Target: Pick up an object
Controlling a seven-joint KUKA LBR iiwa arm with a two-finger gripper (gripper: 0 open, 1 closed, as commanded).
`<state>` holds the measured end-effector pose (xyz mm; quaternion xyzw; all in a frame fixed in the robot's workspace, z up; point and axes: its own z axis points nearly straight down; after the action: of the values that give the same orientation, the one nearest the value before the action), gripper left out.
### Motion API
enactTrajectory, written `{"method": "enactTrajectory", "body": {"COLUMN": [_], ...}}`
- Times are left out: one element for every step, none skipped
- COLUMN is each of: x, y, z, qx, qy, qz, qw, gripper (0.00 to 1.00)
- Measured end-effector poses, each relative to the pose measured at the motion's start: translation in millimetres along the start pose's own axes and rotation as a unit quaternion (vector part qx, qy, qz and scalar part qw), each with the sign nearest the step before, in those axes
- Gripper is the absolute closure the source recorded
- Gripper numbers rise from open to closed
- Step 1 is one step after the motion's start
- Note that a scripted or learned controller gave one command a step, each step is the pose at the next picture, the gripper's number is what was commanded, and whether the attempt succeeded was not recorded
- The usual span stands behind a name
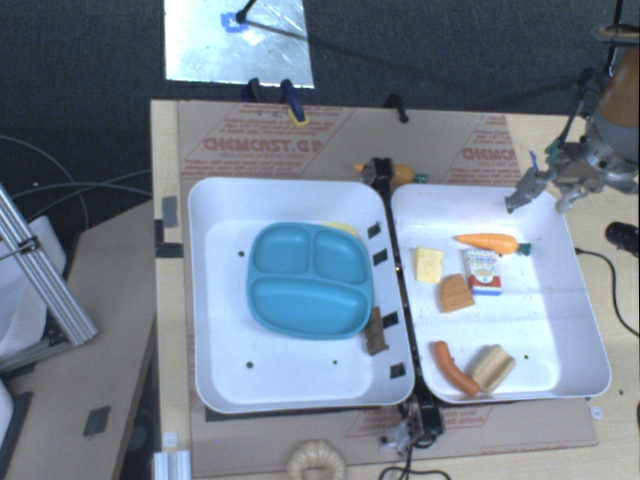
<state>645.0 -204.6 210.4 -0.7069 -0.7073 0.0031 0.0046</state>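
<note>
The arm is cut off at the frame's right edge, so little above the wrist shows. It reaches in over the right bin's (585, 338) far corner, where the gripper (545, 194) hangs with fingers spread, holding nothing. The carrot (487, 241) lies just below it, apart; the blue plate (308, 279) sits in the left bin (215, 268).

Tray (308, 278) in left bin (215, 268); carrot (488, 241), perhaps crackers, in right bin (570, 298).
</note>
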Motion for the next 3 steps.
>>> {"method": "enactTrajectory", "body": {"x": [0.7,2.0,0.8], "y": [2.8,10.8,11.0], "z": [-9.2,50.4,92.0], "qx": [-0.007,-0.005,-0.005], "qy": [-0.001,-0.001,-0.001], "qz": [-0.001,-0.003,-0.003], "qw": [1.0000,1.0000,1.0000], "gripper": [0.00,0.00,0.00]}}
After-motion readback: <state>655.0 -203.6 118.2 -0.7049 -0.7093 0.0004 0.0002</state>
